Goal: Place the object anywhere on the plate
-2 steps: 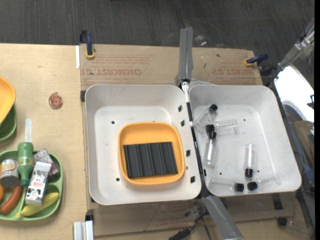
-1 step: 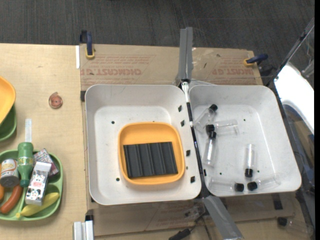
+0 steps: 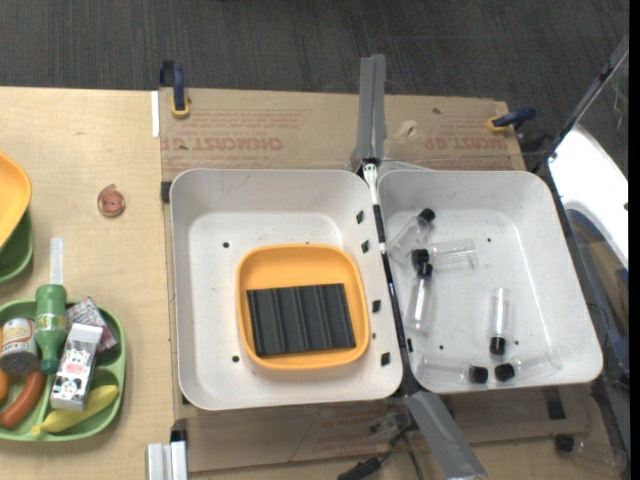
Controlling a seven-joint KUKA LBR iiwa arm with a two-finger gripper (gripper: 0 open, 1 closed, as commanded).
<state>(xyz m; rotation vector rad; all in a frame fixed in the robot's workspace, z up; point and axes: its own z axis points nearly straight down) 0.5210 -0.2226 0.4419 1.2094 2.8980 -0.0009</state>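
Squarely, ribbed black slab on rounded orange plate

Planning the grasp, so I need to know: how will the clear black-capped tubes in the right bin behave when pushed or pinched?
The clear tubes look round and smooth, so they would probably roll and slip in a pinch. They look thin and likely light; whether they are brittle is unclear. They lie scattered in the right bin, some close together, so a push may knock neighbours.
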